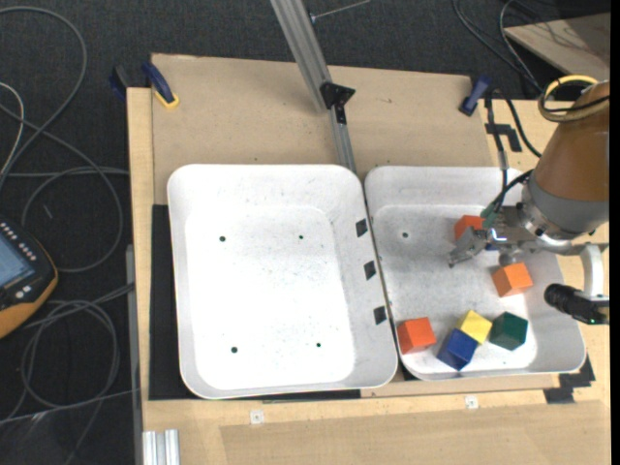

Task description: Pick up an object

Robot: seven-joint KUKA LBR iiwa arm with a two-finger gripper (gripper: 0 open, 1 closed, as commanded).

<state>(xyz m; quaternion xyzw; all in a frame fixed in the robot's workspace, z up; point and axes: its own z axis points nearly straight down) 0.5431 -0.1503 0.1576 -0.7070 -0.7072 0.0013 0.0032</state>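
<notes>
Dark carpet strewn with cables surrounds the wooden counter (242, 95) bearing 2 white bins. Over the right bin (426, 211), the fingers (463, 251) splay wide with nothing between them, beside a red-orange block (468, 226). Nearby lie an orange cube (512, 278), green cube (509, 331), yellow cube (476, 325), blue cube (455, 349) and another orange block (418, 334).

The arm (576, 177) runs off the right edge, so most of it is cut off. The gripper (481, 243) is too small and blurred to read, and it half covers an orange block (468, 226).
</notes>
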